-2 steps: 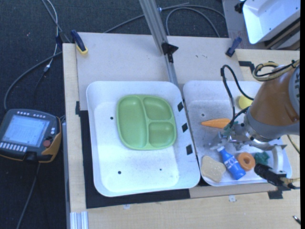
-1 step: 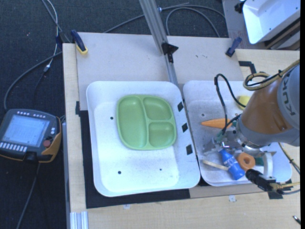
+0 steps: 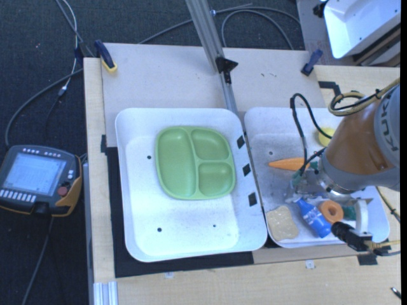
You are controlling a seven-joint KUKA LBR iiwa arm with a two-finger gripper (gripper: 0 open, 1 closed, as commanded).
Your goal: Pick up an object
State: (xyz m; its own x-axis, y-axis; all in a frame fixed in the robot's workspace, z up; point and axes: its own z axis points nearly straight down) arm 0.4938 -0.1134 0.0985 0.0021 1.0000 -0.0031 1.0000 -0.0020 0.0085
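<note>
The right bin [image 3: 273, 122] holds an orange carrot [image 3: 286, 164], a blue bottle-like object [image 3: 313, 216], an orange ring [image 3: 331, 211], a tan flat piece [image 3: 282, 222] and a yellow object [image 3: 326, 133] partly hidden behind the arm. My gripper [image 3: 301, 187] hangs low in this bin, just below the carrot and just above the blue object. The orange-banded wrist [image 3: 356, 148] covers the right part of the bin. I see nothing clearly held.
A green divided plate [image 3: 194, 162] lies in the left bin [image 3: 137, 234]. A metal pole [image 3: 210, 24] slants up from between the bins. Blue clamps [image 3: 105, 56] [image 3: 311, 61] sit at the bench's far corners. A teach pendant [image 3: 35, 180] lies on the floor at left.
</note>
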